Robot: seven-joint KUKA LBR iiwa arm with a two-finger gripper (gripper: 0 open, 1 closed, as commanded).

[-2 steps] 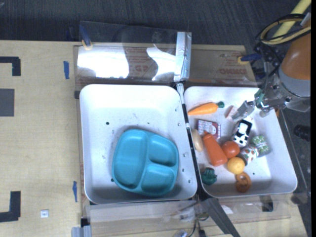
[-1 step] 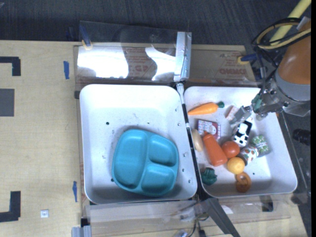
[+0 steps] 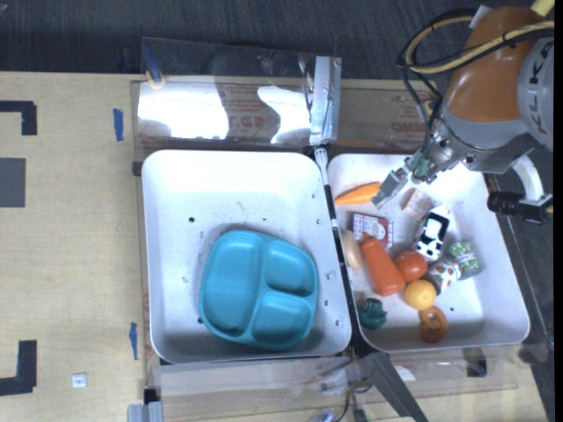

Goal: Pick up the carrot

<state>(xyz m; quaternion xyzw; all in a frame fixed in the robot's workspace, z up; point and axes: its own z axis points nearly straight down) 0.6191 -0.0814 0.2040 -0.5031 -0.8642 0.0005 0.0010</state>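
**While gripper hangs over right bin, carrot lies loose**

We see the gripper (image 3: 393, 183) just beside the carrot (image 3: 357, 194) at the right bin's (image 3: 506, 319) upper left; finger state we can't tell. Left bin (image 3: 167, 236) holds a teal divided tray (image 3: 259, 290).

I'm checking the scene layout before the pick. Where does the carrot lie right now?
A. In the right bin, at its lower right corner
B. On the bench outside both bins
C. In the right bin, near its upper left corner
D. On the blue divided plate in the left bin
C: the carrot lies in the right bin near its upper left corner, just left of the end effector.
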